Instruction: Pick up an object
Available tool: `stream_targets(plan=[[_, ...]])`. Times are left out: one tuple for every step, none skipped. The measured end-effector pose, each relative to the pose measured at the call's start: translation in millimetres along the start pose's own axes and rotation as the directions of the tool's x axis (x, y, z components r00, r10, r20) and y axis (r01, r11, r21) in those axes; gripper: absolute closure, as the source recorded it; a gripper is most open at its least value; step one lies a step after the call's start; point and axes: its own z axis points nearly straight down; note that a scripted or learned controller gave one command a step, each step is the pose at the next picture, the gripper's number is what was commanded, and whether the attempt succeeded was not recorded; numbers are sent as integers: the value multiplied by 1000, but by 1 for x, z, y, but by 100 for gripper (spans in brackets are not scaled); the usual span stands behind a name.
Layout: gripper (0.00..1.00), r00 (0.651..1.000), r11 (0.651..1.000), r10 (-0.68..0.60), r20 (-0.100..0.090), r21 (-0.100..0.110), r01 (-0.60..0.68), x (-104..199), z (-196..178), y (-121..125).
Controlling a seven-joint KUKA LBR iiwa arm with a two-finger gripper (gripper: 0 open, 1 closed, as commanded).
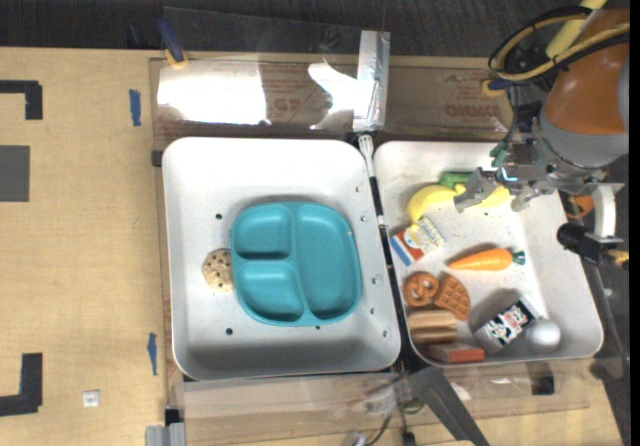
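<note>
Camera view: gripper [497, 191] in right bin [575, 279], fingers spread over yellow banana [437, 201], nothing pinched; carrot [484, 258] nearer; teal tray [296, 261] in left bin [190, 234].

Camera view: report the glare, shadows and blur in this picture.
Camera view: strong glare whitens the clear sheet behind the left bin; the teal tray and carrot are evenly lit, with soft shadows; the arm at right is slightly blurred, and so is the gripper.
</note>
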Motion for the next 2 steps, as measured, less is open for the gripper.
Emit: stream_targets(plan=[[0, 992, 992, -123, 7, -12, 123, -9, 89, -89], [0, 998, 998, 61, 4, -25, -61, 28, 92, -40]])
